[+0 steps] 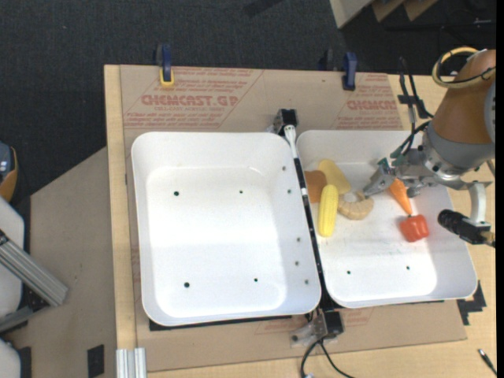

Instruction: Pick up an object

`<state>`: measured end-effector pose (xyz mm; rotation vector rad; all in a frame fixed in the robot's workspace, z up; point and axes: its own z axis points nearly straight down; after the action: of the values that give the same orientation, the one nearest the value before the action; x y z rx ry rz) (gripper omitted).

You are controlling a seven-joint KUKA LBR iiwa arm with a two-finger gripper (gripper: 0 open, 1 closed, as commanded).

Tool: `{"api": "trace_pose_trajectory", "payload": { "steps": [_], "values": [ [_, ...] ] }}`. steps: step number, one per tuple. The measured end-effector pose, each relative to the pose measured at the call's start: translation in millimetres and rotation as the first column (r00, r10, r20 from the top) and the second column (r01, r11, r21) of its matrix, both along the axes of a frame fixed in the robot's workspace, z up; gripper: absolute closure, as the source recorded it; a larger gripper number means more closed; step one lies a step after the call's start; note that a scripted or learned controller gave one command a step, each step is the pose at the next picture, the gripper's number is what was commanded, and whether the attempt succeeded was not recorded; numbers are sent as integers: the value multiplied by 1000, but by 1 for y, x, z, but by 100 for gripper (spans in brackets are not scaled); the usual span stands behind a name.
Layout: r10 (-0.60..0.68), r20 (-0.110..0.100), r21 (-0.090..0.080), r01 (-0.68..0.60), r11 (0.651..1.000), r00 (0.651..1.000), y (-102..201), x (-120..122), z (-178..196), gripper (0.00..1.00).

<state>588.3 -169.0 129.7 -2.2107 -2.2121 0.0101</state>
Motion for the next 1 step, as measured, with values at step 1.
{"api": "trace_pose_trajectory", "payload": {
  "steps": [1],
  "values": [
    [1,8,8,-1,1000,1000,-47,81,-44,0]
  ]
}}
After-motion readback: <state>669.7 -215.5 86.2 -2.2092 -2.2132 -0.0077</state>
